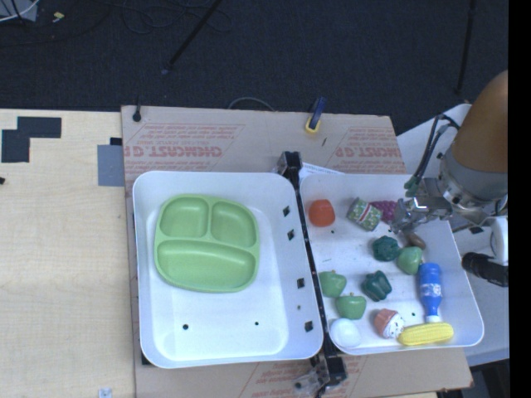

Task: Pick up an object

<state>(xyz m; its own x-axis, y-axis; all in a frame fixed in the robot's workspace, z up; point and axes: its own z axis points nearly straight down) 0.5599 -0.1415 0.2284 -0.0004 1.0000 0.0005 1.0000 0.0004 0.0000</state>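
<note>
Over the right bin (473, 326), your gripper (408, 220) hangs low beside the can (363, 214) and above the dark green toy (385, 248); whether its fingers are spread cannot be told. Nearby lie the tomato (322, 213), bottle (430, 289) and corn (426, 333). Left bin (166, 338): green plate (207, 243).

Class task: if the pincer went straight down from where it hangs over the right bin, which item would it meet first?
Probably the dark green toy just below the pincer, though depth is unclear from this slanted view.
</note>
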